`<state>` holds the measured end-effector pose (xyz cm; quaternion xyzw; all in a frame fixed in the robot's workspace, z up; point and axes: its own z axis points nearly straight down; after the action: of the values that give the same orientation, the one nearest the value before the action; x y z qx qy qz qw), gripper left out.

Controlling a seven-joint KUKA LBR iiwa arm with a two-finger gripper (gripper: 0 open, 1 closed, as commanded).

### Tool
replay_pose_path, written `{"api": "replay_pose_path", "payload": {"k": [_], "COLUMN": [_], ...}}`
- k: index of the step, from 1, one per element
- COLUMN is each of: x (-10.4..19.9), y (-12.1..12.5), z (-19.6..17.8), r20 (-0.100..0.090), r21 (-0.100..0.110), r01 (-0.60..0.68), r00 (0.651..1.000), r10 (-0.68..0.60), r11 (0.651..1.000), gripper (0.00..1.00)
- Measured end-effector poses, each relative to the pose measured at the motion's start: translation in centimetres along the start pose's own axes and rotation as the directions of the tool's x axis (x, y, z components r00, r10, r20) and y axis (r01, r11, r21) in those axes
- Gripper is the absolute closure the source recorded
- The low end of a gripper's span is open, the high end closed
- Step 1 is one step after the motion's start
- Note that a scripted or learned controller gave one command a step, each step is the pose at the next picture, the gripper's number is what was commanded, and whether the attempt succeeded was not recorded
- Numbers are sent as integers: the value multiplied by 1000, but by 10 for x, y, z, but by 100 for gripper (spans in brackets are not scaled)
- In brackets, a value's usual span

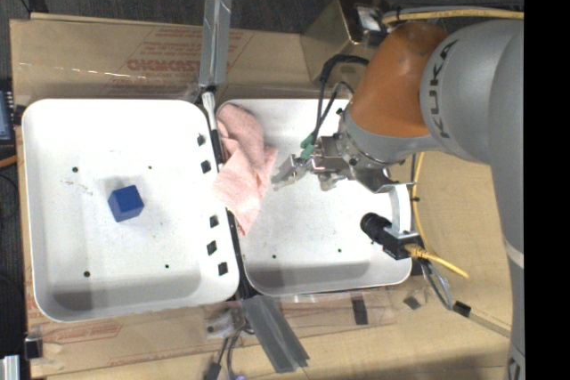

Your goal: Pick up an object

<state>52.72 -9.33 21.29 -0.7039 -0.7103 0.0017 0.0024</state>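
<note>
The grey arm [472, 84], with its orange band [396, 80], fills the right side and reaches over the right bin [312, 276]. Its hand [289, 171] hangs low above the bin floor, just beside a pink cloth [245, 165] that lies crumpled along the bin's left wall and drapes against the divider between the bins. The metal fingers [283, 174] look slightly spread with nothing between them, though the view is too small to be sure. A blue cube [126, 202] sits alone in the left bin [53, 298], well apart from the hand. Both bins rest on a cardboard-covered worktop [107, 49].
</note>
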Motion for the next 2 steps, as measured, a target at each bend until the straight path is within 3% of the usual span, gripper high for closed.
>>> {"api": "replay_pose_path", "payload": {"k": [1, 2], "x": [-16, -4], "y": [46, 62], "z": [74, 121], "r20": [1, 0], "r21": [0, -1], "r01": [-7, 133], "r00": [1000, 991], "r10": [7, -133], "r11": [1000, 991], "gripper": [0, 0]}}
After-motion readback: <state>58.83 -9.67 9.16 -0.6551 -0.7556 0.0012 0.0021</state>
